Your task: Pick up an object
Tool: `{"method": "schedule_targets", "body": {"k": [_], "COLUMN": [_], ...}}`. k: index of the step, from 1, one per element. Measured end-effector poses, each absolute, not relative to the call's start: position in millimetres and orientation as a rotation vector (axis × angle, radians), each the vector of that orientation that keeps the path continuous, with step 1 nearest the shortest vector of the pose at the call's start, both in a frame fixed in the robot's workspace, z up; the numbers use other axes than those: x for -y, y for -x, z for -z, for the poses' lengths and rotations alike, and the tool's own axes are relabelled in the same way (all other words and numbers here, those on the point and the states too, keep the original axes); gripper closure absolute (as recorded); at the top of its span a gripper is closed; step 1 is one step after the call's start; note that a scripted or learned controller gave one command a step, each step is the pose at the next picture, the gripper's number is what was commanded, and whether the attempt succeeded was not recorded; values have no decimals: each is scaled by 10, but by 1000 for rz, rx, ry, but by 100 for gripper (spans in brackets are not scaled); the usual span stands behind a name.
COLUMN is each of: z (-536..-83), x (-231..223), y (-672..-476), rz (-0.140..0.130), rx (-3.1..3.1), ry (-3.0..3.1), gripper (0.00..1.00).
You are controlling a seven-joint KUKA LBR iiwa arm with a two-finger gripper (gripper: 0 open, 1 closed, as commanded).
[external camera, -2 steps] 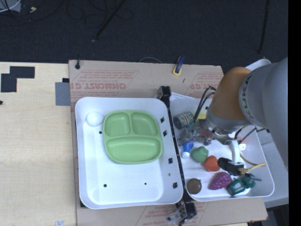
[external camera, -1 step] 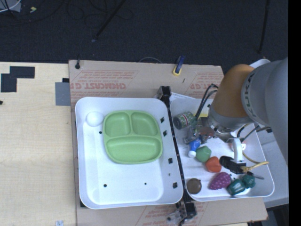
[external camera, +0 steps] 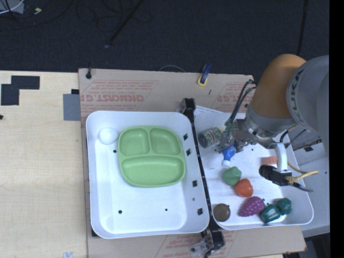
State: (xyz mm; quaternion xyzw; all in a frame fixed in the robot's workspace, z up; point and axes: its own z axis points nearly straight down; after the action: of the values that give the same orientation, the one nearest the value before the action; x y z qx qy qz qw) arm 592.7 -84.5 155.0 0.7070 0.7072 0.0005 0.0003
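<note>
The hand (external camera: 228,142) is lowered into the right bin (external camera: 306,208), seemingly to reach the small blue-and-white object (external camera: 228,155) just beneath it, though whether it is wide, narrow or holding anything cannot be told.

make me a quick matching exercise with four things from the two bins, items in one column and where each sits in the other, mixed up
Items:
1. green divided plate
2. white ball
3. purple grapes
4. brown round object

Places:
A. left bin, far-left corner
B. right bin, near edge, between the brown round object and a green toy
C. middle of the left bin
D. right bin, near corner beside the divider

Pairs: 1-C, 2-A, 3-B, 4-D
</note>
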Motion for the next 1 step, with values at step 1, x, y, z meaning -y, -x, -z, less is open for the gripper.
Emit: {"method": "schedule_targets", "body": {"k": [1], "z": [-2109], "x": [803], "y": [-6023], "rz": [-4], "rx": [-2220], "ry": [-2220], "gripper": [100]}}
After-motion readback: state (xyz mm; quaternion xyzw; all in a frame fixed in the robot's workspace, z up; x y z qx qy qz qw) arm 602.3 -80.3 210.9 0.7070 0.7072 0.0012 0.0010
